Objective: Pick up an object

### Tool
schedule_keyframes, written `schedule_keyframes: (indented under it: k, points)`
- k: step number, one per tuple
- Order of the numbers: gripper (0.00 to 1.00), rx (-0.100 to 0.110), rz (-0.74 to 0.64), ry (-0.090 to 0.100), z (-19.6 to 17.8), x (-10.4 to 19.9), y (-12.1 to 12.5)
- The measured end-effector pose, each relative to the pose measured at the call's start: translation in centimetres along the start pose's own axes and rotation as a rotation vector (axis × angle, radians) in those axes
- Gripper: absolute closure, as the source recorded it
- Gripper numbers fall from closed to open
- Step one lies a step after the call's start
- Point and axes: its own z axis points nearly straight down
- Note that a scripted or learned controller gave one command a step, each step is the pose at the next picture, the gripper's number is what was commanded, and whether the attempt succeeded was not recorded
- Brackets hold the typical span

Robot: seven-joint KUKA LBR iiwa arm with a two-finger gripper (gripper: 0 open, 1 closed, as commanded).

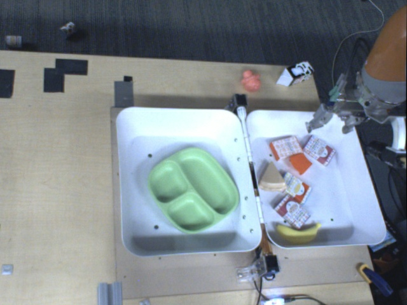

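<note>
I see the gripper [332,115] above the right bin's [362,189] far edge, fingers apparently spread and holding nothing, cartons [294,182] below it mid-bin, banana [297,232] at the near wall, green tray [193,188] in the left bin [130,170].

Bench [57,189] w/ 2 white bins [137,122], pink lump [251,80]

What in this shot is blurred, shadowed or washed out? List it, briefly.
Camera view: the gripper and orange band at the right edge are soft and blurred; the small packets in the right bin are too soft to read; soft shadow lies along the left bin's near wall and under the green tray; lighting is even, without harsh glare.
</note>
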Motion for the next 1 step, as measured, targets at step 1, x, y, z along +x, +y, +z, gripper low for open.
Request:
schedule_keyframes:
  k: [1]
  points:
    - [0.00, -0.010, 0.000, -0.003, 11.96, 0.76, 1.94]
